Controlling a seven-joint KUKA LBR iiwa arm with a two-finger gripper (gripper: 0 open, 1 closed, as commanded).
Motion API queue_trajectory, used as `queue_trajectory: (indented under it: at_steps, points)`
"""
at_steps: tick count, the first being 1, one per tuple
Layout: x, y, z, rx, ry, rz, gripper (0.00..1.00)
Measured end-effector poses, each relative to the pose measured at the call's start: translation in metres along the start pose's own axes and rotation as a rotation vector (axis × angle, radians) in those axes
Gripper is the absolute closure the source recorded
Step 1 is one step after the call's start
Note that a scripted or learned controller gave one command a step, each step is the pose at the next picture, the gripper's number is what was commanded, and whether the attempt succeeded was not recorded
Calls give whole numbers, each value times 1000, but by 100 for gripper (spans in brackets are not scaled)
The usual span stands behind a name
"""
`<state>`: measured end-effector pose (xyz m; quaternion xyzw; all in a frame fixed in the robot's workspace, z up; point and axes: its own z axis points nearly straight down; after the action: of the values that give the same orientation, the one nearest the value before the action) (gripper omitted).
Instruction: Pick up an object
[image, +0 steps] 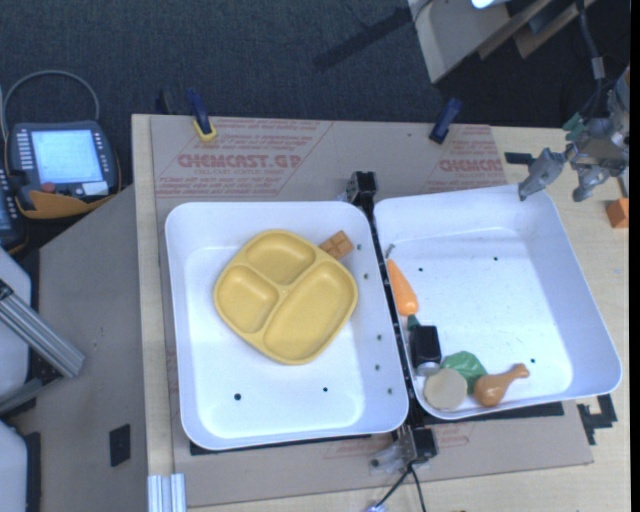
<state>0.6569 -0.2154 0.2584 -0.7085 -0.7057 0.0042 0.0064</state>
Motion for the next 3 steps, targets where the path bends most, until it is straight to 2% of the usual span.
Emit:
queue_trajectory:
  at_steps: [1,3]
  points:
    - [1,2,-10,-14,-3,-4,0]
    - [14,-3,111,-9,-1,-5,0]
